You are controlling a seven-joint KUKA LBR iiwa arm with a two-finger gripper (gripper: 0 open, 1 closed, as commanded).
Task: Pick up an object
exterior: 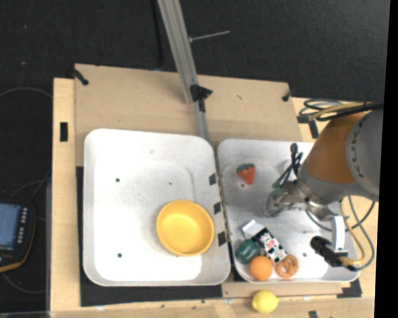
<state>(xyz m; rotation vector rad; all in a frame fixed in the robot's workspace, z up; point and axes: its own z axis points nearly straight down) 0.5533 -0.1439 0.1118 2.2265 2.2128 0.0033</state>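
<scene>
White plastic of the right bin (252, 151) is taken as the landmark, and a cluster of small things is seen in its near corner. An orange ball (261, 268) is lying against the front wall, a pretzel-shaped brown piece (287, 266) touching it on the right. Just behind the ball a dark green object (249, 250) is found, and beside that a small white-and-black patterned block (268, 243), with a white scrap (249, 227) just behind. Farther back in the same bin, near its left wall, a red strawberry-like toy (246, 173) is lying alone. The gripper (274, 204) is lowered over the middle of the bin floor, between the strawberry and the cluster; nothing is seen gripped, and whether it is spread or closed cannot be told. The grey arm with its orange band (329, 155) is reaching in across the bin's right side. A yellow bowl (185, 227) is sitting in the left bin (119, 157). Outside the right bin, just past its front wall, a lemon (265, 301) is resting on the bench (135, 98).
</scene>
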